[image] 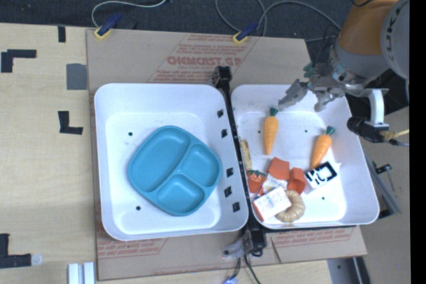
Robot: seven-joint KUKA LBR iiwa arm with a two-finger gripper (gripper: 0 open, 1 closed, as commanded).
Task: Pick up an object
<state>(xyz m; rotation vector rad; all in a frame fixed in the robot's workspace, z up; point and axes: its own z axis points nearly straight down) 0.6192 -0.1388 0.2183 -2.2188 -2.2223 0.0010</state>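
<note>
Two toy carrots lie in the right bin (353,143): one carrot (269,132) at its upper middle, the other carrot (321,147) further right, near the bin's right wall. Below them, at the lower middle of the frame, sits a heap of small packets (276,186). The pincer (309,95) hovers over the bin's upper edge, fingers spread, grasping nothing. The left bin (110,103) holds a blue divided plate (174,169) on the counter (40,163).
</note>
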